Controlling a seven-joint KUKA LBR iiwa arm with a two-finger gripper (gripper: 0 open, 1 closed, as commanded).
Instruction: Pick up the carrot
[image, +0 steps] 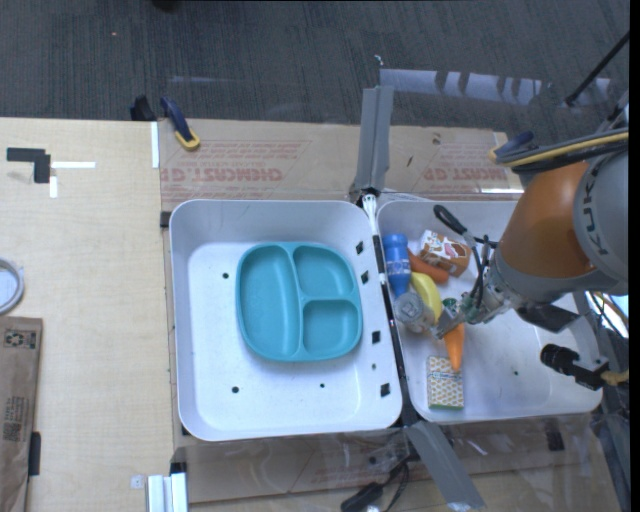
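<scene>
Jaws (462, 312) above carrot (455, 346); cardboard (250, 160) lettering mirrored, illegible.

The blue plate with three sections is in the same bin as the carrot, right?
Not quite. The camera view shows the blue plate alone in the left bin. The carrot lies in the right bin, beside the robot's hand.

Grey arm (605, 215), broad orange band, black cables, small dark pincer (470, 308)
</scene>
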